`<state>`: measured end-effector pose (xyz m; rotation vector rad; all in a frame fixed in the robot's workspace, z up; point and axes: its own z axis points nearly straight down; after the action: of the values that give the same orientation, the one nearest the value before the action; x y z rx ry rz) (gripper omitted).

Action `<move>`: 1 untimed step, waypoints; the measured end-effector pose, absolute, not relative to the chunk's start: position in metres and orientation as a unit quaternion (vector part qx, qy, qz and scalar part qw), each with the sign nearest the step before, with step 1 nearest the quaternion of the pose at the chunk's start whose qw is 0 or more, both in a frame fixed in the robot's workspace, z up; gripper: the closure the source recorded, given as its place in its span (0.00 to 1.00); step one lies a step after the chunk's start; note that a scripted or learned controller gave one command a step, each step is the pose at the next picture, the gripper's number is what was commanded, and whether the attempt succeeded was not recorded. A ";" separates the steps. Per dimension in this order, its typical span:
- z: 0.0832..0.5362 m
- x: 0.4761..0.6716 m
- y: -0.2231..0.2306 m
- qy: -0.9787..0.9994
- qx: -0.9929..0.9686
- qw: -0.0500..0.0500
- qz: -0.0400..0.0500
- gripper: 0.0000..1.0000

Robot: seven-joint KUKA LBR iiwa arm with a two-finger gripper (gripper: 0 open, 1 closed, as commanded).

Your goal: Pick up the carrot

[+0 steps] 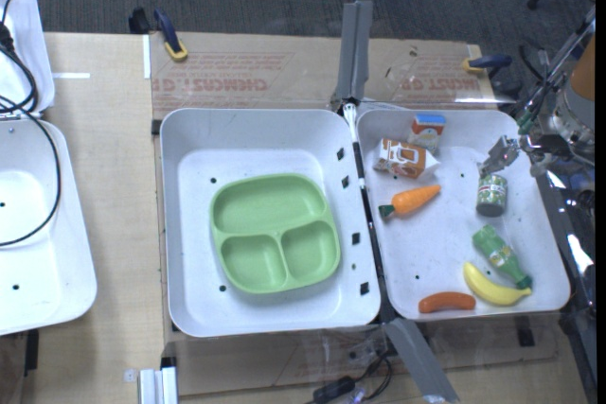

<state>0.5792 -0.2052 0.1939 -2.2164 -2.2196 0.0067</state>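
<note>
Toward the left side of the right bin (554, 232), right of frame centre, the carrot (414, 201) lies flat, well apart from the gripper (499, 153) at the upper right; whether that gripper is wide or narrow I cannot tell. Orange, tapered, with a green stub at its lower-left end, it looks like light, stiff, smooth plastic; its thick middle seems the best hold

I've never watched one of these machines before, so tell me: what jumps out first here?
A pale green divided plate sits alone in the left bin. The right bin is crowded with toy food: an orange carrot near its middle, a yellow banana at the front, a small can to the right. The gripper hangs just above that can.
</note>
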 end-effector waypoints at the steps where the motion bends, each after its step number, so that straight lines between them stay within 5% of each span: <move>1: 0.184 0.573 -0.193 -0.667 -0.745 0.003 0.002 0.00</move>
<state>0.5735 -0.1929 0.1843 -2.3363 -2.0919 0.0072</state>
